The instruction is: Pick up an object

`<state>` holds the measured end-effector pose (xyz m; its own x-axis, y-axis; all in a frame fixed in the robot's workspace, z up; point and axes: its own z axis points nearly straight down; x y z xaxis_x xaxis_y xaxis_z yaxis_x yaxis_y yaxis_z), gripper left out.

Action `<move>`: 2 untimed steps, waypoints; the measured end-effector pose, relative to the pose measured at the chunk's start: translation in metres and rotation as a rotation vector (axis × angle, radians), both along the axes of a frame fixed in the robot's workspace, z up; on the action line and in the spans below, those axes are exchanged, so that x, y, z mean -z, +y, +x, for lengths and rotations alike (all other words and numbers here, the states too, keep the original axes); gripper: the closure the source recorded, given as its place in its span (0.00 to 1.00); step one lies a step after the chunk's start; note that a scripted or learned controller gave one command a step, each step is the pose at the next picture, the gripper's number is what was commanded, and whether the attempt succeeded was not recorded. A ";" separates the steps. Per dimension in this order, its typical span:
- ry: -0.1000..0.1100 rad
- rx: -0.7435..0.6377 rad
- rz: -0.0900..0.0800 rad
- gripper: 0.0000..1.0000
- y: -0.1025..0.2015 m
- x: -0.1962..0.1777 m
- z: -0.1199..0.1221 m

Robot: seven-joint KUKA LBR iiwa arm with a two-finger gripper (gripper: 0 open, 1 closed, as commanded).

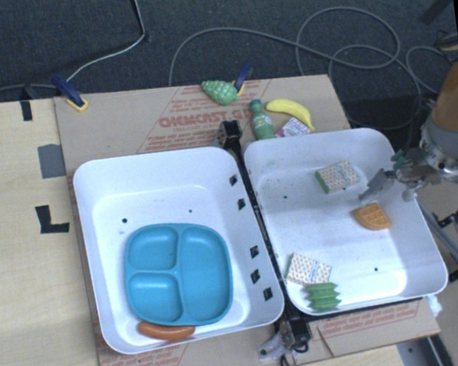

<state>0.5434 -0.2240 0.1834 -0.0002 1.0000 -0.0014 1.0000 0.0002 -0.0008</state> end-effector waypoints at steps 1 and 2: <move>-0.003 -0.003 0.004 0.00 0.002 0.096 0.009; -0.007 -0.002 -0.001 0.00 0.045 0.097 0.059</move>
<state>0.6022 -0.1792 0.0868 -0.0027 1.0000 -0.0020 1.0000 0.0027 0.0061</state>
